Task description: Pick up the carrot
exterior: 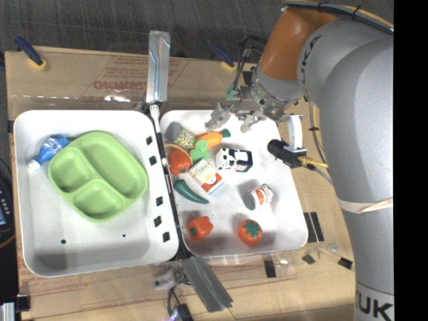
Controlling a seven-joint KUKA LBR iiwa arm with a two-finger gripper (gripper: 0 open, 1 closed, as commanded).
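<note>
Carrot (208, 139) lies just below-left of claw (234, 117), long axis roughly left-right, green top toward right. Claw spread open, gripping nothing.

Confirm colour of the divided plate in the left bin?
Light green. The divided plate shows plainly in the camera view, lying in the left bin.

Smooth glossy plastic: the green plate (98, 174) at left and the carrot (208, 139) at centre; both white bins (40, 246) look matt
</note>
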